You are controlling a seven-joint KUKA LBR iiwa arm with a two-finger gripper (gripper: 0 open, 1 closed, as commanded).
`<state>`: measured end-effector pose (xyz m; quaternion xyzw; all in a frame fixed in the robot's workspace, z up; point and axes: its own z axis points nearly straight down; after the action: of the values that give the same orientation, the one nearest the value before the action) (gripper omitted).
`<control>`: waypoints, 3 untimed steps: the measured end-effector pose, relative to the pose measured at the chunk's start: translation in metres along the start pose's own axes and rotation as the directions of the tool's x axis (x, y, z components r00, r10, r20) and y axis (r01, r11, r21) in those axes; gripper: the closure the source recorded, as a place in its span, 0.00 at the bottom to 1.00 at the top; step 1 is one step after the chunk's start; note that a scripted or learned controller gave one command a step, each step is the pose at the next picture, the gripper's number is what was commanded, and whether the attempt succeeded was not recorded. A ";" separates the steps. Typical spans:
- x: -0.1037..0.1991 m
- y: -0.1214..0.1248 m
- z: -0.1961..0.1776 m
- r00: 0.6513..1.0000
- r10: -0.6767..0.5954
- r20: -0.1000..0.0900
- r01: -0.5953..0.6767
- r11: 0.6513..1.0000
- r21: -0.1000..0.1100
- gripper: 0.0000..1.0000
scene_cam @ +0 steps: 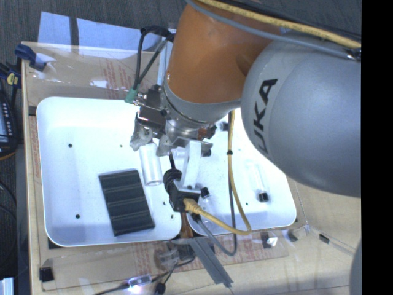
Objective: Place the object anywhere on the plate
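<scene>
A dark ridged rectangular block (126, 201) lies flat in the front part of the left bin (55, 165). The curved white rim of a plate (195, 228) peeks out at the front left of the right bin (279, 211), mostly hidden under the arm. My gripper (172, 165) hangs over the wall between the two bins, just right of and behind the block. Its fingers (151, 166) stand apart, open, with nothing seen between them. A small black piece (263, 196) rests on the right bin's floor.
The big grey and orange arm (270, 85) covers most of the right bin. A yellow cable (215, 223) and black cables loop below the wrist across the plate area. Loose metal parts (209, 260) lie on the bench in front of the bins.
</scene>
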<state>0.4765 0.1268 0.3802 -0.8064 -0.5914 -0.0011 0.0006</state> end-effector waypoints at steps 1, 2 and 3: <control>0.054 -0.019 0.122 0.934 -0.358 0.005 0.358 0.934 0.008 1.00; 0.046 0.015 0.102 0.939 -0.345 0.003 0.345 0.939 0.006 1.00; 0.009 -0.003 0.101 0.608 -0.794 0.000 0.794 0.608 0.006 1.00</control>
<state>0.4763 0.1361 0.2793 -0.4615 -0.8871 0.0015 0.0012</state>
